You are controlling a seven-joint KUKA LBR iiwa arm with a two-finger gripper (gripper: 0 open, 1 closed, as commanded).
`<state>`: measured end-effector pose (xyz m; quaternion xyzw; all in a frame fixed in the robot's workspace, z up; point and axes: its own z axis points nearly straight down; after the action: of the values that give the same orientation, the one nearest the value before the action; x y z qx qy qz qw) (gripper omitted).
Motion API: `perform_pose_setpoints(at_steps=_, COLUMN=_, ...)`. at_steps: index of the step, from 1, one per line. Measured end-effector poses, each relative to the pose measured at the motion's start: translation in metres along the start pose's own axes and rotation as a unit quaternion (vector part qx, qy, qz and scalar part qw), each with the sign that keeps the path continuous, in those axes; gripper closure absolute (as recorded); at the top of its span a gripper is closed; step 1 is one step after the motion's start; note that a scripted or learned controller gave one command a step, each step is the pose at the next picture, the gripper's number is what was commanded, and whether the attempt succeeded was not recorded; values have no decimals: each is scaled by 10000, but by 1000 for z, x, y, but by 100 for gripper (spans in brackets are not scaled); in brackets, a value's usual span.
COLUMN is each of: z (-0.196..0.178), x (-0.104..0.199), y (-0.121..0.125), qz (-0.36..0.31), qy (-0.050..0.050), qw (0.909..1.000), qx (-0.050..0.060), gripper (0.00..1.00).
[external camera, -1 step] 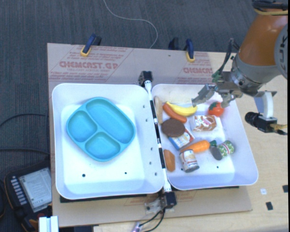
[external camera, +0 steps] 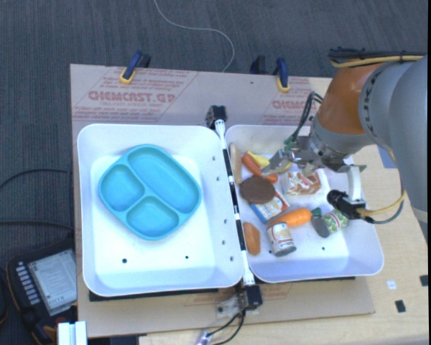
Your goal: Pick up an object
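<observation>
My gripper [external camera: 286,158] hangs low over the back of the right bin [external camera: 359,261], below the orange wrist band. It sits just right of a small orange carrot-like piece [external camera: 252,164] and a yellow piece [external camera: 257,156], and above a white and red packet [external camera: 302,184]. A brown round disc [external camera: 257,189] lies on a blue and white packet [external camera: 272,209]. Nearer the front are a larger carrot [external camera: 299,218], a small tin can [external camera: 282,240], an orange-brown roll [external camera: 251,238], a grey lump [external camera: 320,227] and a green can [external camera: 336,221]. I see nothing clearly held.
The left bin [external camera: 100,264] holds a blue divided plate [external camera: 149,190]. A black divider with clamps [external camera: 230,192] runs between the bins. Blue clamps [external camera: 133,65] pin the cardboard at the back. A cable loops from the arm over the right bin's right side [external camera: 381,210].
</observation>
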<state>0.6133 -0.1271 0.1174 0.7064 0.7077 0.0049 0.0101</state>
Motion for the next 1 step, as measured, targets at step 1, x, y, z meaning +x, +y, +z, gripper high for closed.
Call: perform_pose_setpoints(at_steps=1, z=-11, x=-2, y=1, qz=3, qy=-24, qw=10000, qx=-12, gripper=100)
